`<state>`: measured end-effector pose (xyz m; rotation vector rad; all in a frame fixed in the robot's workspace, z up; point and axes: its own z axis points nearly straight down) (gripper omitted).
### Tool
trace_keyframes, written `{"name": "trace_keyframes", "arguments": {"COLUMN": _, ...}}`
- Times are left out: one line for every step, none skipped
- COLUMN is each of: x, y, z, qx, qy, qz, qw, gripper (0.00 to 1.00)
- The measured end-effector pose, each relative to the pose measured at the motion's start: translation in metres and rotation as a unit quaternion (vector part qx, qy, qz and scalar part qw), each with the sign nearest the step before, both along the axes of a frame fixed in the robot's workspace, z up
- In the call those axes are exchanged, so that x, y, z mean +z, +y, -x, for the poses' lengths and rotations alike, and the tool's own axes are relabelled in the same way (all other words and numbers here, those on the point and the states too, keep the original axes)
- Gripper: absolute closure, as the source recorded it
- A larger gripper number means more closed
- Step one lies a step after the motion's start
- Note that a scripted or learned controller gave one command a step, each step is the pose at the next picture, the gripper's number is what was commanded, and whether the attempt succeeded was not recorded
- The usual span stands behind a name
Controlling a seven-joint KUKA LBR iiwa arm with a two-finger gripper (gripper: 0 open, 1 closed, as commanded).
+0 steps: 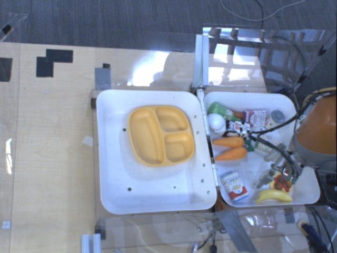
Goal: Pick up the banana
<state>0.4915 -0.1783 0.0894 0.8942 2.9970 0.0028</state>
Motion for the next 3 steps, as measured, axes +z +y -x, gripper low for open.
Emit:
{"name": "trace_keyframes", "arguments": {"x": 0.013, "y": 0.001, "z": -0.003, "qx": 0.001, "qy": -0.005, "qz": 0.0008, "qw": 1.0, "gripper": 1.0}}
{"name": "trace_keyframes", "arguments": {"x": 0.013, "y": 0.001, "z": -0.003, "qx": 0.001, "qy": -0.005, "qz": 0.0007, "qw": 1.0, "gripper": 0.0}}
{"name": "trace_keyframes", "arguments": {"x": 0.001, "y": 0.01, "z": 0.0, "qx": -0.046, "qy": 0.0, "qz": 0.001, "qw": 0.9989, "gripper": 0.0}}
